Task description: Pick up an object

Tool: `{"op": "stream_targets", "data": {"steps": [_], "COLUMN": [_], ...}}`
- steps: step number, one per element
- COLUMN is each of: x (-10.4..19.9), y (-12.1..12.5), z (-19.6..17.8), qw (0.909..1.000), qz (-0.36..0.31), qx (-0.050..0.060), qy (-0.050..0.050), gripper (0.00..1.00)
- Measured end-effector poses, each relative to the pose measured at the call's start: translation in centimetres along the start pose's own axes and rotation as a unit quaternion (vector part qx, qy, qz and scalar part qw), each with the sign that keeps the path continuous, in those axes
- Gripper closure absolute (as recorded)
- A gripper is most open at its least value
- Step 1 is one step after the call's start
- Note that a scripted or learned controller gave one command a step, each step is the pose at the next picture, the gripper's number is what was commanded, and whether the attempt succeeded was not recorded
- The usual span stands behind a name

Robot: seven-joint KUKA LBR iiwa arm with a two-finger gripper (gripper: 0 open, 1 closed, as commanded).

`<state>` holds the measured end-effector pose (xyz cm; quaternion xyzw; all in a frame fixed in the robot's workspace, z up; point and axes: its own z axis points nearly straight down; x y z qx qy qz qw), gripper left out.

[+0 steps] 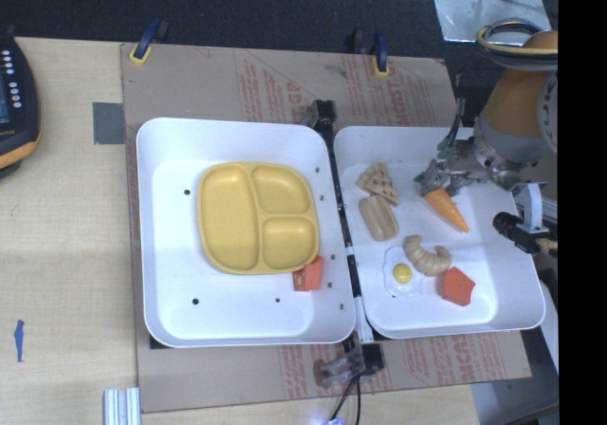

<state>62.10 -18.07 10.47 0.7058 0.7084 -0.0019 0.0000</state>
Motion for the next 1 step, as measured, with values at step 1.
{"op": "stream_targets", "data": {"steps": [1], "x": [6.67], "y": [-4.33], "z": [-11.08], "qw": [1.0], "qz": [-0.002], "qx": [-0.003], "qy": [0.002], "gripper": [1.0]}}
